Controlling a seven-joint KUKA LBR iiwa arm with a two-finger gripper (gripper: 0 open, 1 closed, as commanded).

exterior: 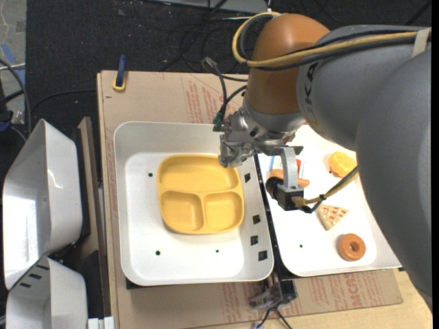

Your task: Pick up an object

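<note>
A yellow divided plate (200,201) lies in the left white bin (137,252). My gripper (230,156) hangs low over the plate's upper right rim, close to the wall between the two bins. The arm's orange band and grey body cover much of the right bin (309,259). In that bin I see a yellow toy (341,163), a waffle-like wedge (332,216), an orange ring like a doughnut (352,247) and a small orange piece (277,175) partly hidden behind the arm's hardware.
Both bins rest on a cardboard sheet (158,94). White containers (38,190) stand off the bench at the left. Cables run across the dark floor at the back. A black and white fitting (288,196) on the arm hangs over the right bin's left side.
</note>
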